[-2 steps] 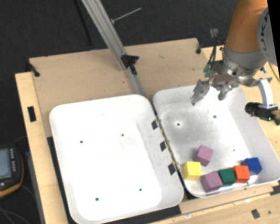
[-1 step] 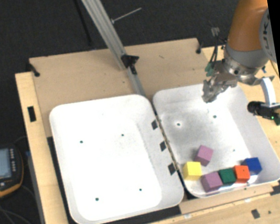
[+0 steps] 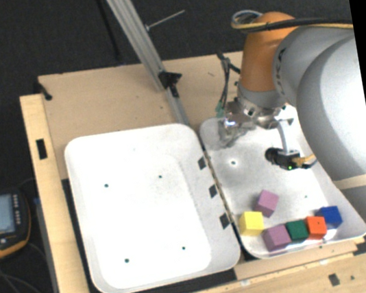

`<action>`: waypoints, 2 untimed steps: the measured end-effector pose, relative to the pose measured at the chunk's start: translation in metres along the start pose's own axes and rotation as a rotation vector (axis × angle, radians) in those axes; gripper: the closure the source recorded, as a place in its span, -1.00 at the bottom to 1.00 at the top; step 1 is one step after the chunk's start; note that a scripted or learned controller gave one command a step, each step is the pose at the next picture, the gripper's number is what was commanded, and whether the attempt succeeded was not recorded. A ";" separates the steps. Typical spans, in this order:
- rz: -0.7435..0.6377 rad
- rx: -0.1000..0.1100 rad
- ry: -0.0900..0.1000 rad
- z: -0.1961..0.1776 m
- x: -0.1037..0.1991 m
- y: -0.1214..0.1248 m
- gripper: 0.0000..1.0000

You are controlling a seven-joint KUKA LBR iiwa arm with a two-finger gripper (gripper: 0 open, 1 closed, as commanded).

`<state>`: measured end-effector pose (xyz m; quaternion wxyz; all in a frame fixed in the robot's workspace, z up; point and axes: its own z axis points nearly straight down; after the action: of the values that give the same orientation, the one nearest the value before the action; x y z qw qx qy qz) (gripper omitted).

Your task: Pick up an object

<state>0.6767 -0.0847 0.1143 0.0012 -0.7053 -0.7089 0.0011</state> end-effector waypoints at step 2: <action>-0.004 -0.002 0.003 -0.082 0.144 -0.062 1.00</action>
<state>0.6139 0.0585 0.1967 0.0015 -0.7039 -0.7103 -0.0005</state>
